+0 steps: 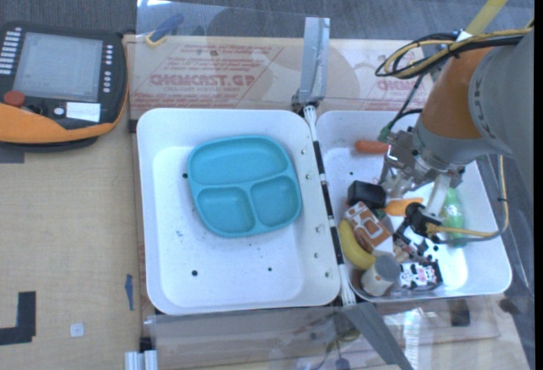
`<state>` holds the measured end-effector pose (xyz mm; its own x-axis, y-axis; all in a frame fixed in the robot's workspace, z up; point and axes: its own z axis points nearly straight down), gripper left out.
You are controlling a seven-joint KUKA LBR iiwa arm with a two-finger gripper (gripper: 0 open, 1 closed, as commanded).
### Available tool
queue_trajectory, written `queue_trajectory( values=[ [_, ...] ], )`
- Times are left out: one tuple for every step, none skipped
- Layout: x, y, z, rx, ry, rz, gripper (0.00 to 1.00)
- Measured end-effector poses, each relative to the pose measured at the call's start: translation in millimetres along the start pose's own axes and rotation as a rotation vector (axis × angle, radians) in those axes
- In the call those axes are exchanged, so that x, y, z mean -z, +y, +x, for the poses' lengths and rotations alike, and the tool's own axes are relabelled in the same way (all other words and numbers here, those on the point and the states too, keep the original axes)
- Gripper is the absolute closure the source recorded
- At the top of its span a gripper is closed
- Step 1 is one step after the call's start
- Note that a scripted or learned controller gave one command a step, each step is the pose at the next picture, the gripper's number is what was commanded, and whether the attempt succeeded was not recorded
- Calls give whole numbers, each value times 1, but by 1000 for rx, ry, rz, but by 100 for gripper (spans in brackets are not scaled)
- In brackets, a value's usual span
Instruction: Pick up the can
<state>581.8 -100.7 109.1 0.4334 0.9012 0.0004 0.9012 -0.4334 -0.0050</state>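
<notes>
The can (379, 273), a small grey-beige cylinder, lies on its side near the front edge of the right bin (485, 271). It rests between a yellow banana (354, 246) and a black-and-white item (421, 276). My gripper (413, 190) hangs over the middle of the right bin, behind the can and well apart from it. A small orange piece (402, 207) sits right under the gripper. Nothing shows as held.
The right bin also holds an orange carrot-like piece (371, 147), a black block (366, 193), a brown-and-white packet (370, 226) and a green bottle (452, 212). A teal divided plate (244, 185) lies in the left bin (161, 215). A teach pendant (59, 84) rests at the far left.
</notes>
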Motion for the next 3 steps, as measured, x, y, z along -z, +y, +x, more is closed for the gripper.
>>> queue_trajectory(
  values=[
    [102,38,40,-437,0,-5,100],
    [88,-16,11,-475,-1,-1,100],
    [87,-59,-37,-427,-1,-1,100]
  ],
)
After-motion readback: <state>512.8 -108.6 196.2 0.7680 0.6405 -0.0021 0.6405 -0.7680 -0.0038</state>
